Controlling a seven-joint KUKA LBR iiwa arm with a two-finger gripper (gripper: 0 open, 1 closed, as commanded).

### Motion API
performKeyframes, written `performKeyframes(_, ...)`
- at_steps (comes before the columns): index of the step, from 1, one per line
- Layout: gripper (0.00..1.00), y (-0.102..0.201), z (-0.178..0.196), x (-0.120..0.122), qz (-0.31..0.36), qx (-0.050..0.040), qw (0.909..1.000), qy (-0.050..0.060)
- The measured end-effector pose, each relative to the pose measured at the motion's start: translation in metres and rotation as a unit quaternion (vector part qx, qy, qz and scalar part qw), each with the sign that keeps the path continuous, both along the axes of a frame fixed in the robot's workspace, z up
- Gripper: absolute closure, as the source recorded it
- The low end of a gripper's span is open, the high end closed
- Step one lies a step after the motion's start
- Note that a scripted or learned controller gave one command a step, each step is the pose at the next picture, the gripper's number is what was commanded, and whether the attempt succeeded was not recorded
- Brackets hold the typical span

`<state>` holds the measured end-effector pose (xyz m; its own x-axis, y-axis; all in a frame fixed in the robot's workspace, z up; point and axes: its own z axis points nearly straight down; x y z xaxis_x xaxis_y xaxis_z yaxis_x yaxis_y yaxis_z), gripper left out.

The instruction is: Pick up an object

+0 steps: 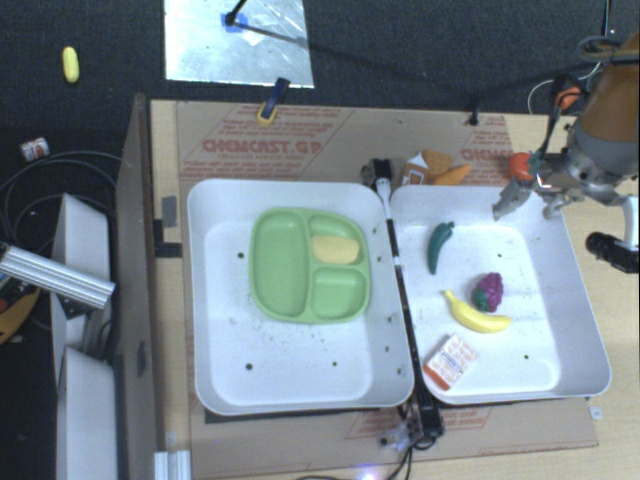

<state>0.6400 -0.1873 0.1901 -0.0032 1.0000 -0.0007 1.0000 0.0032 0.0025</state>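
Cardboard over dark carpet supports two white bins: the right bin contains a banana, while the gripper, fingers spread and holding nothing, hovers at its upper rim.

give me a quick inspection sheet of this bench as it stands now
surface: two white bins side by side, left bin and right bin, on printed cardboard
job's things: in the right bin, green pepper, purple grapes touching banana, small red-and-white packet
clutter: green divided plate in the left bin with a yellow item in its upper right compartment
grippers: gripper over the right bin's far edge, nothing between its fingers
cables: black cables on the floor at left
surroundings: foil sheet on dark carpet
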Motion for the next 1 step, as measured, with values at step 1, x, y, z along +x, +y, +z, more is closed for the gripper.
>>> performKeyframes(1,0.0,0.0479,-0.0873,0.032,0.001,0.0004,1.0,-0.009)
